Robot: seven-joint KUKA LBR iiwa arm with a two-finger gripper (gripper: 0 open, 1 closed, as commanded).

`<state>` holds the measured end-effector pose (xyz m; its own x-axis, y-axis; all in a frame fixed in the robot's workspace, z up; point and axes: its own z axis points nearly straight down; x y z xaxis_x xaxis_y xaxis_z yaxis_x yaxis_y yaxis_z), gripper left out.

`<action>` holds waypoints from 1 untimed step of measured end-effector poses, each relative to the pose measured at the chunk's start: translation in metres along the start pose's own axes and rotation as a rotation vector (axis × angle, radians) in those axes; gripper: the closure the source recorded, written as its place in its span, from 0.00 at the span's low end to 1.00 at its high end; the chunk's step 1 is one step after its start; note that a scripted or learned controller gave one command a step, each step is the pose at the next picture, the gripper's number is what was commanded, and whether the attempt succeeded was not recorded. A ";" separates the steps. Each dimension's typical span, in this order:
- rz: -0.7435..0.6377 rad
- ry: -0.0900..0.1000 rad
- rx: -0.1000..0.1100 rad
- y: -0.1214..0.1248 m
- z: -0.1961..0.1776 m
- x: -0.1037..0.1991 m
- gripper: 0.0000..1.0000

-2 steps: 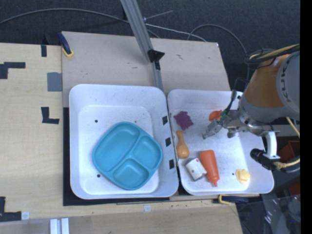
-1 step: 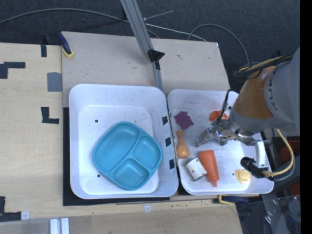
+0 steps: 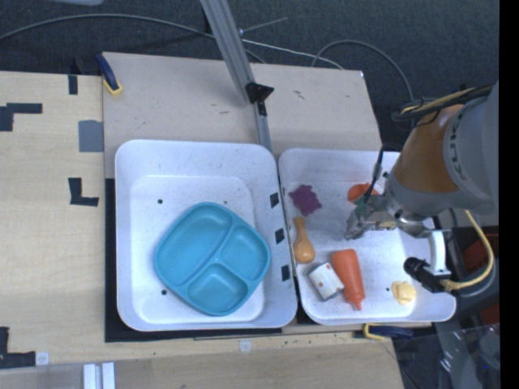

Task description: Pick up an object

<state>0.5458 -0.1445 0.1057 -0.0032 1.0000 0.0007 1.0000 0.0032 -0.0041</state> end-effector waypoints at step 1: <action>0.002 -0.001 -0.006 -0.002 -0.042 -0.001 1.00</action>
<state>0.5440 -0.1451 0.1479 -0.0010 1.0000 -0.0006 1.0000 0.0010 0.0020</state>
